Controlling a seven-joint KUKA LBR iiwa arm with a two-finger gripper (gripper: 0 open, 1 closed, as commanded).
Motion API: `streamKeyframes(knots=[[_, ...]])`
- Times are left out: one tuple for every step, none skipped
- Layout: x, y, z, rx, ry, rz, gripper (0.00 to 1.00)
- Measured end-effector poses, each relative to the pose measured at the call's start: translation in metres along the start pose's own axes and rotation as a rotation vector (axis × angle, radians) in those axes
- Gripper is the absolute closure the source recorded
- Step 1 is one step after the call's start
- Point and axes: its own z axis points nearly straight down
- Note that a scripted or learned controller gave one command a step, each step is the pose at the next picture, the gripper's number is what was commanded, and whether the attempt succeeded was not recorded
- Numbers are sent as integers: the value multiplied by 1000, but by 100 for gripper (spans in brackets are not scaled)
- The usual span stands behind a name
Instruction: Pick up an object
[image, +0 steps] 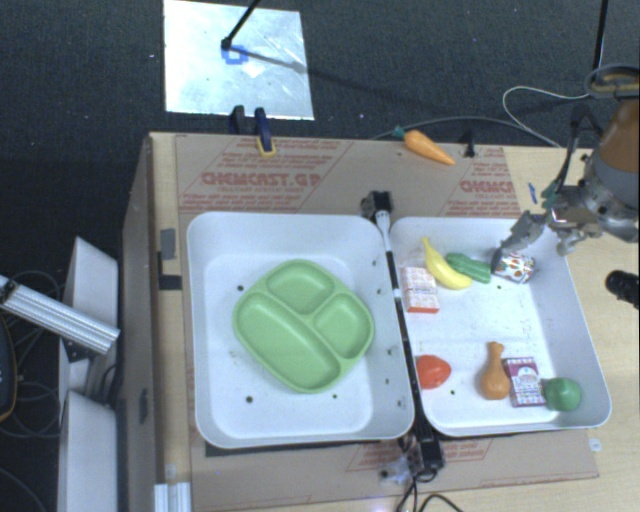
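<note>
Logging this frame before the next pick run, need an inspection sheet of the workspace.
Surface: two white bins on brown board; left bin, right bin.
Job's things: right bin holds banana, green vegetable, small can, white carton, red tomato, tan gourd, red box, green ball.
Clutter: green divided plate in left bin; carrot on board.
Grippers: claw low, right by the can; grasp unclear.
Cables: thin cable loops behind board.
Surroundings: dark carpet, foil sheet.
</note>
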Motion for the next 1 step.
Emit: streamKeyframes(knots=[[13,27,145,-5,-2,-1,0]])
